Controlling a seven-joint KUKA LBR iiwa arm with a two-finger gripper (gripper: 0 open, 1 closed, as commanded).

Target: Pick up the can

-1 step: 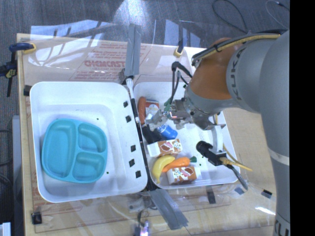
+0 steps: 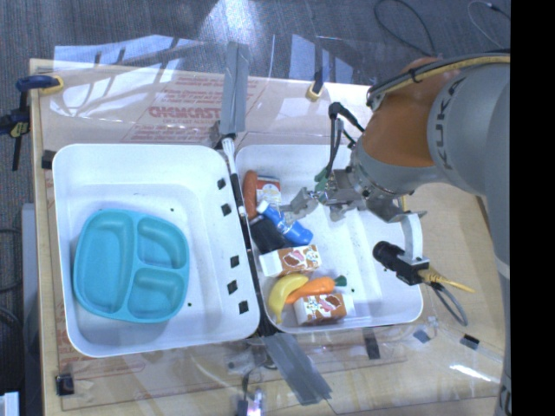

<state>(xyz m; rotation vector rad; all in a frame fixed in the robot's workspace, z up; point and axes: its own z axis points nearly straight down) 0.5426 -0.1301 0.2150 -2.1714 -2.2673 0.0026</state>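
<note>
Can (image 2: 290, 226), where does it lie?

In the right bin (image 2: 377, 280), against that bin's left side. It is the blue cylinder with a pale end, lying down and slanted, the pale end toward the upper left.

What lies round it?

A dark, flat item (image 2: 264, 237) is just beside it on the left. Above it are a reddish sausage (image 2: 251, 193) and a small carton (image 2: 270, 186). Below it sits a printed snack packet (image 2: 300, 258), then a banana (image 2: 284, 291) and a carrot (image 2: 317, 285) touching each other, and a little juice box (image 2: 323, 308) nearest the front wall.

And the claw (image 2: 305, 199)?

It hangs low in the right bin, just above and right of the can's upper end, very near it. Whether it touches the can I cannot tell. Whether the claw is apart or together I cannot tell either: from this slant it is a small grey tangle of metal. Nothing is seen gripped in it.

The arm (image 2: 451, 137)?

It reaches in from the right, its orange band (image 2: 395, 137) over the far right corner of the bin, cables looping along it.

The other bin?

The left bin (image 2: 130, 167) holds a teal divided plate (image 2: 130, 265), lying flat, well apart from the can. Both bins rest side by side on the tabletop (image 2: 455, 345), their inner walls touching.
</note>
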